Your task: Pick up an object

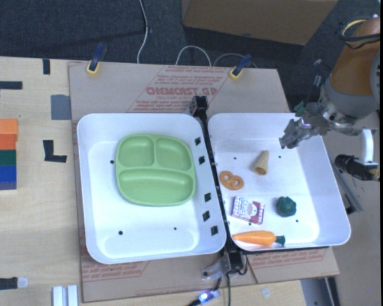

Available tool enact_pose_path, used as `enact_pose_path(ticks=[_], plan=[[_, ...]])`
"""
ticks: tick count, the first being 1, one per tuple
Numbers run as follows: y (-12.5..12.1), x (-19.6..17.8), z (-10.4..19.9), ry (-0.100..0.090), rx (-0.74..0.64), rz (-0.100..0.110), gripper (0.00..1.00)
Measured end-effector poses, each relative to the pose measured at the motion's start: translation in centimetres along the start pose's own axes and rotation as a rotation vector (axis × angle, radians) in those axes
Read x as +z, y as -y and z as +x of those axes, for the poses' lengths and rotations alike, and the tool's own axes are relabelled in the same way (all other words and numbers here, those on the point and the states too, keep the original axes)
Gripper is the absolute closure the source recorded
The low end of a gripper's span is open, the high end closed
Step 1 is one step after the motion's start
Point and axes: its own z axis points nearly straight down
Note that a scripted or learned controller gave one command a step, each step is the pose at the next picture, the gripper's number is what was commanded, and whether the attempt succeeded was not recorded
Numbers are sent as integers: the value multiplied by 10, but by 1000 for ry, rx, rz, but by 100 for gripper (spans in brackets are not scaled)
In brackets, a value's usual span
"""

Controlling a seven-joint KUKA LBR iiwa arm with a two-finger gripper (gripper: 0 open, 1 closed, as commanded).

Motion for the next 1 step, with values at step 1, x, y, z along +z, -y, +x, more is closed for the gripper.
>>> enact_pose_path(ticks=[1], plan=[[-1,-40,0,0,1,0,100]])
